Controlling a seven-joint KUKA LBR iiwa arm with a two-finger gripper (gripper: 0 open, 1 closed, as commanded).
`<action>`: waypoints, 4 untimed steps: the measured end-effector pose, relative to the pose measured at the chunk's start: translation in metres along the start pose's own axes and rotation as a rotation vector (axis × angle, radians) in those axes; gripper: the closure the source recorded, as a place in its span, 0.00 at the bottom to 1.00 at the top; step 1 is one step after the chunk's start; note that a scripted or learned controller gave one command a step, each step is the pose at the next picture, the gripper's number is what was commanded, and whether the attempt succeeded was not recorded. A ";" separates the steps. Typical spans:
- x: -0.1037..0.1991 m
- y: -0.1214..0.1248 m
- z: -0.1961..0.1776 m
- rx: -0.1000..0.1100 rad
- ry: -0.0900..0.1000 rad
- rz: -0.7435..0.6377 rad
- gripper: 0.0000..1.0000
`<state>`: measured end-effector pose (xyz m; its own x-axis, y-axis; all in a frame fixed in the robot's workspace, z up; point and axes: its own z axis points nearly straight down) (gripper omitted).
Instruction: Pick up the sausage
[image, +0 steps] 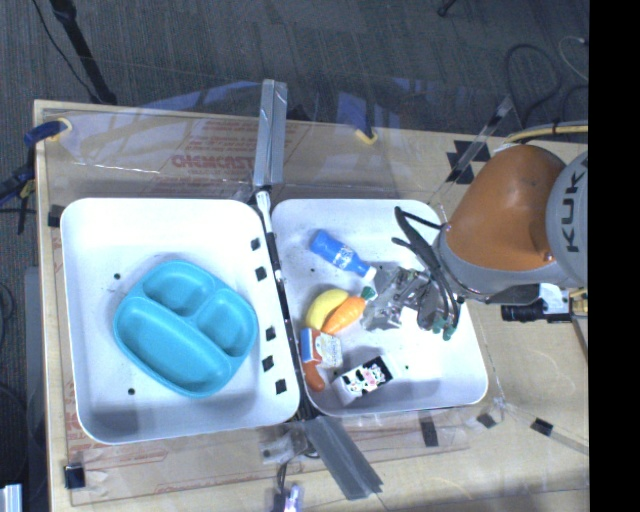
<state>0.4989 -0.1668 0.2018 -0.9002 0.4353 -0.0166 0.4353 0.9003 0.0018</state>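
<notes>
The sausage (314, 377) looks like a short orange-brown piece near the front left wall of the right bin (450, 375), partly hidden under a small white and orange carton (322, 349). My gripper (386, 306) hangs low in the middle of the right bin. It is just right of an orange carrot (345, 313) and a yellow lemon (323, 306), up and to the right of the sausage and apart from it. The grey wrist and cables blur its tip.
A blue bottle (337, 253) lies at the back of the right bin. A black and white patterned item (363, 377) sits near the front. The left bin (90, 400) holds a blue divided plate (186, 325). The arm's orange band (505, 210) overhangs the right rim.
</notes>
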 end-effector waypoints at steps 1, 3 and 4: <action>-0.011 0.020 -0.085 0.001 0.009 -0.104 1.00; -0.068 0.060 0.042 -0.002 0.019 -0.488 1.00; -0.037 0.006 0.021 0.000 0.018 -0.178 1.00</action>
